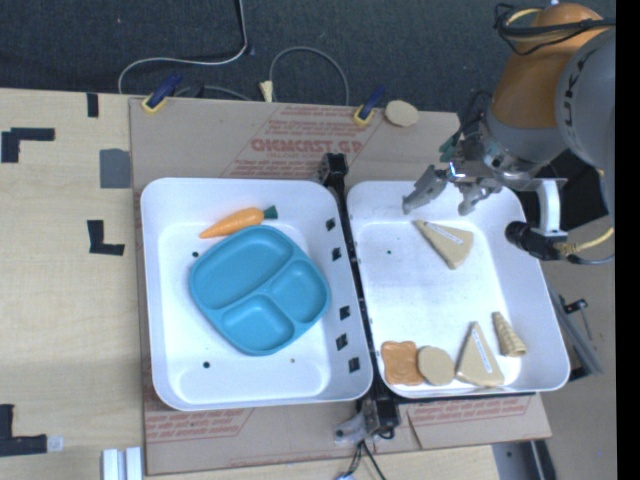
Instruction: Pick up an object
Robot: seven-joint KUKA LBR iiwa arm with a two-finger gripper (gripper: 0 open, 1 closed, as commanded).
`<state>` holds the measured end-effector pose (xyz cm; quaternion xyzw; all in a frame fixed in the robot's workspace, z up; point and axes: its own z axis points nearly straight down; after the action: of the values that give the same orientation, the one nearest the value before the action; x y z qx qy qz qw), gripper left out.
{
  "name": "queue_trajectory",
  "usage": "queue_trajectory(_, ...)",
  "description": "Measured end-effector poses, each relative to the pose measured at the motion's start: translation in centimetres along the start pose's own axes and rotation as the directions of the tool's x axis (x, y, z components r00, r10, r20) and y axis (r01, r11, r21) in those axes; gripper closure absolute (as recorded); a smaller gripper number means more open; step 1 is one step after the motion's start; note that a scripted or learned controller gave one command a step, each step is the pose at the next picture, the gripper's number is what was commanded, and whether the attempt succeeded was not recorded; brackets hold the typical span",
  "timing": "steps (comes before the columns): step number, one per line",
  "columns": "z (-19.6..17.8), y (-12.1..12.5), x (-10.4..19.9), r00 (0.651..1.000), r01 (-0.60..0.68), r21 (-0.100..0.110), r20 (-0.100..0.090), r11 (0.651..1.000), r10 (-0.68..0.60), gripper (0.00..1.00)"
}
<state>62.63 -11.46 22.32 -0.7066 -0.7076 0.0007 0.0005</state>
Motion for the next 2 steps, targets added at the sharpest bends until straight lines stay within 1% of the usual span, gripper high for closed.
queue_trajectory(1, 8.9, 1.2, -4.9, 1.0, -0.002, 0.002, 0.002, 1.0, 0.002, 0.0)
queue_trajectory(2, 13.6, 2.0, -7.1, 1.0, 0.0, -0.005, 0.002, 1.0, 0.0, 0.0)
